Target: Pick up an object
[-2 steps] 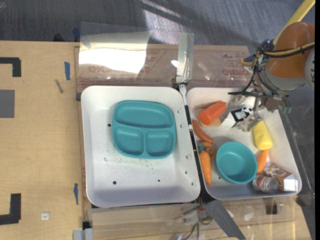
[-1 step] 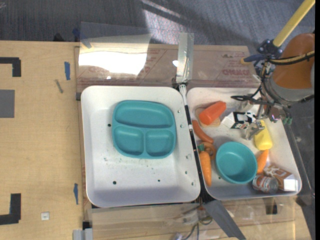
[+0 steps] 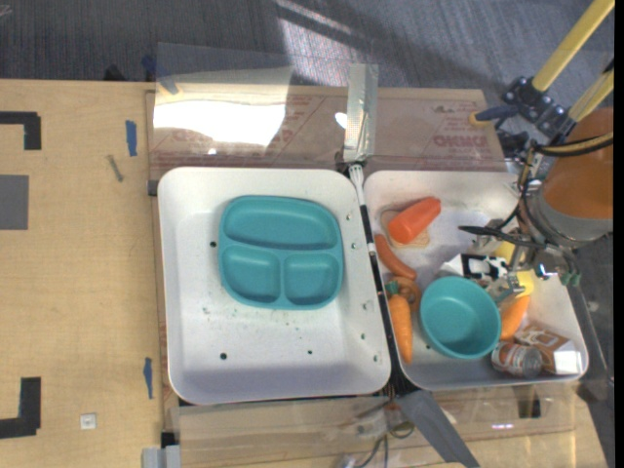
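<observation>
The right bin (image 3: 458,185) holds a teal bowl (image 3: 458,316), an orange-red block (image 3: 413,218), a carrot (image 3: 401,326) along its left wall and a second orange piece (image 3: 391,257) above it. A brown and white packet (image 3: 538,355) lies in the front right corner. An orange and yellow item (image 3: 517,305) sits just right of the bowl. My gripper (image 3: 499,253) hangs low over the bin's right half, just above the bowl's far rim and beside the yellow item. Dark wrist parts and cables blur together there.
The left bin (image 3: 185,339) holds a teal divided plate (image 3: 281,251). A metal divider (image 3: 359,125) and a clear sheet (image 3: 224,115) stand behind the bins. The arm's orange band (image 3: 583,178) overhangs the right bin's right edge. Wooden bench (image 3: 68,291) lies to the left.
</observation>
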Robot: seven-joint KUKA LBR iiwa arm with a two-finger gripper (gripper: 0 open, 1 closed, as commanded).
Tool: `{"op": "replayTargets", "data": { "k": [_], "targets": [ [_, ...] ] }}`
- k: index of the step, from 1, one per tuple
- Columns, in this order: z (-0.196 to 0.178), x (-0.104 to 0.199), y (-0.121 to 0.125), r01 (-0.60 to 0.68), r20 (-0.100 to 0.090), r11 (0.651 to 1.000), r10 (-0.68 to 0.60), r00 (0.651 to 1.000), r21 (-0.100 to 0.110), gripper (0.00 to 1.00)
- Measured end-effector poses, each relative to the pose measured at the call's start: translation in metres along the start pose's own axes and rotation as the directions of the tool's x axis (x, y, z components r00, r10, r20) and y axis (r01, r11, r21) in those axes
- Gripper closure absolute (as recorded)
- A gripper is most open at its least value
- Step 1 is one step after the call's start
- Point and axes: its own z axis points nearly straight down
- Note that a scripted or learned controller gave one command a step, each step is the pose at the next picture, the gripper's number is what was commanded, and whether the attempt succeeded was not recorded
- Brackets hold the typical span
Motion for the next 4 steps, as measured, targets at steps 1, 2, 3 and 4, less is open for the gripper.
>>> {"op": "replayTargets", "data": {
  "k": [1, 2, 3, 4],
  "targets": [
    [-0.014, -0.004, 0.001, 0.002, 0.014, 1.000, -0.002, 1.000, 0.003, 1.00],
    [-0.137, -0.062, 0.036, 0.009, 0.011, 1.000, -0.009, 1.000, 0.002, 1.00],
    [-0.130, -0.059, 0.035, 0.006, -0.002, 1.000, -0.006, 1.000, -0.001, 0.00],
    [-0.002, -0.063, 0.001, 0.076, 0.005, 0.997, -0.076, 0.997, 0.002, 0.00]
  ]
}}
